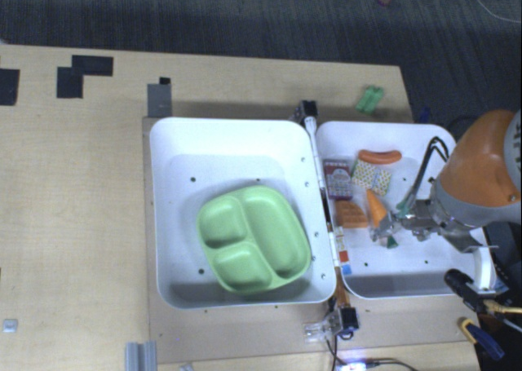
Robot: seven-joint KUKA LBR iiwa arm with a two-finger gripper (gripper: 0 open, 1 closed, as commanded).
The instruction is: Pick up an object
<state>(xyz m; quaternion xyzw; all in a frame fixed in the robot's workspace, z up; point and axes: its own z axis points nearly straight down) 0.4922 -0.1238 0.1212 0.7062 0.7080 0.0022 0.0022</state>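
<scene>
Objects cluster in the right bin [424, 276]: a sausage [380, 156] at its far side, a small box [373, 174] just below, a dark packet [337, 179], a carrot [376, 207] and a toast piece [352, 214]. Gripper [391, 231] hangs just beside the carrot; whether clenched or released, I cannot tell. Left of that bin, a green divided plate [253, 237] lies in the other bin [175, 198].

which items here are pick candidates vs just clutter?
Job-relevant (right bin, near the gripper):
- hot dog
- small box
- dark packet
- orange carrot-like piece
- brown piece

Lying about:
- green divided plate in the left bin; pickable, but far from the gripper
- green item on the bench, outside the bins
</scene>
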